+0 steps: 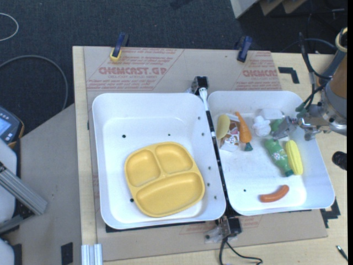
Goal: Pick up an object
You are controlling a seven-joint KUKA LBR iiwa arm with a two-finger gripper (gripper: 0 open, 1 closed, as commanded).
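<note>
The right bin point(242, 200) holds several small things. An orange carrot point(243, 128) lies beside a pale yellow piece point(223, 126) and a small printed carton point(231, 141). A white crumpled item point(262, 125) sits near the bin's back. A green bottle point(277, 154) and a yellow corn-like piece point(295, 157) lie side by side, with an orange sausage point(274, 194) near the front. My gripper point(282, 129) reaches in from the right, low over the back right part of this bin, just above the green bottle and beside the white item.
The left bin point(110, 115) holds a yellow divided plate point(164, 178). A black divider rail point(212, 142) runs between the bins. Blue and yellow clamps point(117, 47) grip the board's far edge. Cables hang near the arm at the right.
</note>
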